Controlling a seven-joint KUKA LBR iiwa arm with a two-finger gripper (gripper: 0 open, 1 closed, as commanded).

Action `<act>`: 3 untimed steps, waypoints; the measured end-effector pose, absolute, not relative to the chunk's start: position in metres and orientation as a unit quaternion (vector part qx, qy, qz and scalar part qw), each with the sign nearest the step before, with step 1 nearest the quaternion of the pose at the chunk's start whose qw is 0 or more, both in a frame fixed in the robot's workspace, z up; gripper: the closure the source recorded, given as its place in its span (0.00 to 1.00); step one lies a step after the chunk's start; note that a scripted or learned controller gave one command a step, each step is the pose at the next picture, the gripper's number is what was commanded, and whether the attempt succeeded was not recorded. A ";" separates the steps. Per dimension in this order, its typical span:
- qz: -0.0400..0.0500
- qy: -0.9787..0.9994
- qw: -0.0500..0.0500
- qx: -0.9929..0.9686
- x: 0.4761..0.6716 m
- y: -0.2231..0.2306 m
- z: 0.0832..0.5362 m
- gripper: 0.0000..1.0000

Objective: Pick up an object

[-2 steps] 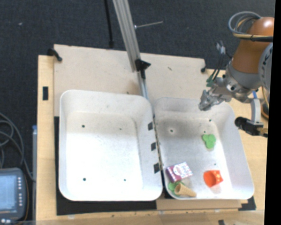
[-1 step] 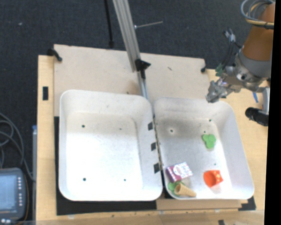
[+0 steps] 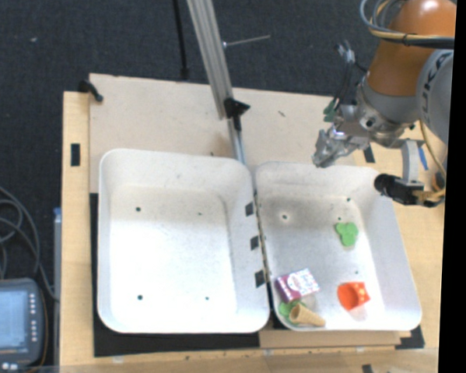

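Note:
The right bin (image 3: 386, 229) holds several small things. A green piece (image 3: 346, 233) lies at its right middle. An orange-red piece (image 3: 353, 296) sits near the front right. A small purple and white carton (image 3: 297, 284) lies at the front left, with a tan cone and a bit of green (image 3: 304, 313) just below it. My gripper (image 3: 326, 153) hangs above the back rim of the right bin, well behind all of these things. Nothing shows between its fingers.
The left bin (image 3: 115, 215) stands beside the right one, with a shared rim at the middle. A slanted aluminium post (image 3: 215, 56) rises behind the bins. A teach pendant (image 3: 6, 318) lies at the lower left, off the bench.

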State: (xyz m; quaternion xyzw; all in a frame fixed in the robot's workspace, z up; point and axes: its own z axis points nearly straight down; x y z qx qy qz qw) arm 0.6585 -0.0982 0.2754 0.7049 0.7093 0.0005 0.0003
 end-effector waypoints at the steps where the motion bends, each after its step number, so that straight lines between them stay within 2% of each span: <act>1: 0.000 0.709 0.000 0.705 0.655 -0.048 0.266 1.00; 3: 0.001 0.709 0.000 0.705 0.683 0.057 0.255 1.00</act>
